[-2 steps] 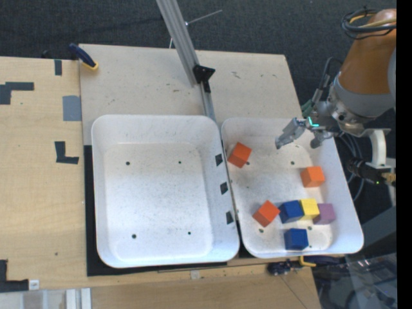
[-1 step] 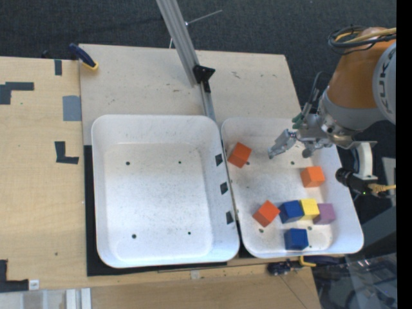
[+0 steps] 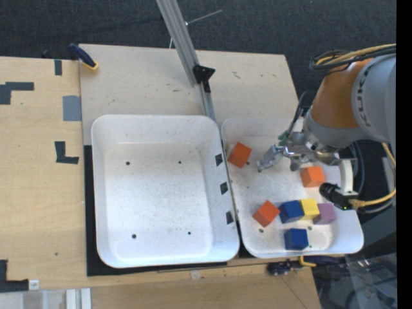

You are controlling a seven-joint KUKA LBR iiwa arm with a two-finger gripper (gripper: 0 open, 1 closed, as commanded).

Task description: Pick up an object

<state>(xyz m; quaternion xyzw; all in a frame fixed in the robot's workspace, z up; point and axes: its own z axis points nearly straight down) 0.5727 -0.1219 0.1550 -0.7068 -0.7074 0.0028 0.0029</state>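
Camera view has us in the approach step: our gripper [image 3: 273, 158] hangs seemingly open and empty over the right bin [image 3: 351, 244], beside the orange cube [image 3: 239, 154], so descending and closing comes next

No text, label, brand, number or sign can be read anywhere here; the grey and black tape patches [image 3: 71, 107] on the pale wooden bench [image 3: 38, 205] carry no lettering.
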